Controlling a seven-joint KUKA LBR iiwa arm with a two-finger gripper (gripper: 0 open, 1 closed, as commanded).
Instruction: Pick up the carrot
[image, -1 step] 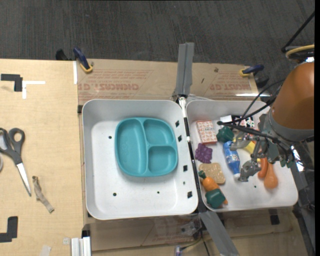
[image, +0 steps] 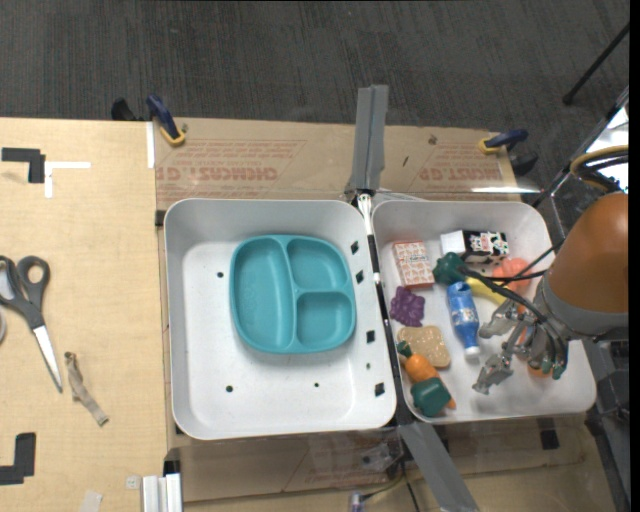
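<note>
Orange and tapered, the carrot (image: 421, 367) lies untouched near the right bin's (image: 570, 400) front-left corner, between a tan cracker (image: 431, 344) and a dark green block (image: 433, 398). Your claw (image: 500, 360) hovers well right of it, grasping nothing; whether it's clenched, you cannot tell. The pickup remains undone.

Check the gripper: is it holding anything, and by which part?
Nothing is held. The gripper hangs over bare floor of the right bin; nothing sits between its fingers. The carrot lies apart, near the bin's left wall.
</note>
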